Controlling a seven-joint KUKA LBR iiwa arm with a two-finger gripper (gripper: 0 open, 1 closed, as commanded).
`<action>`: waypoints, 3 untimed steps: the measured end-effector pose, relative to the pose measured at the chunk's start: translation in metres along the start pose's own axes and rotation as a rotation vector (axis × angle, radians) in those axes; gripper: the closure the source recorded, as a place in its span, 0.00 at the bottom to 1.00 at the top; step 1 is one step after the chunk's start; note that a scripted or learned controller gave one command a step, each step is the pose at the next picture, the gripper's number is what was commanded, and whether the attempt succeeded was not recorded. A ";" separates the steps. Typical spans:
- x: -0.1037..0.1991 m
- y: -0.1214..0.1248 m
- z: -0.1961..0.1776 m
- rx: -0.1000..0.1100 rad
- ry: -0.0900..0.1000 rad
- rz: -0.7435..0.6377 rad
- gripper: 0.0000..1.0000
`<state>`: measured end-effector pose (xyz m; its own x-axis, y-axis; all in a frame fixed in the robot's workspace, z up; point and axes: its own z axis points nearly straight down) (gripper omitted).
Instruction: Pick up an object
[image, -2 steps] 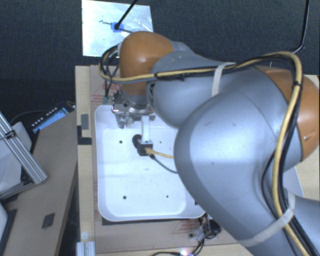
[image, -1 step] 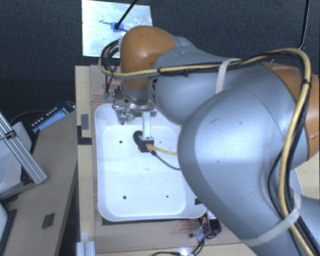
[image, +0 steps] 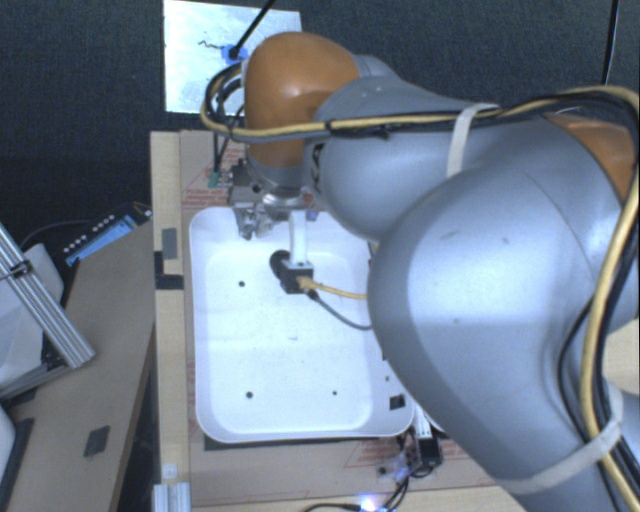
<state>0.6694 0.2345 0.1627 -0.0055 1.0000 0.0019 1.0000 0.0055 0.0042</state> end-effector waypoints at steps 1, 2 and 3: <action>0.000 -0.001 0.012 0.003 -0.001 -0.001 1.00; -0.009 0.002 -0.110 -0.010 0.002 0.003 1.00; -0.001 0.000 -0.116 0.001 0.000 0.001 1.00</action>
<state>0.6689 0.2332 0.2784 -0.0045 1.0000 0.0015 1.0000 0.0045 0.0028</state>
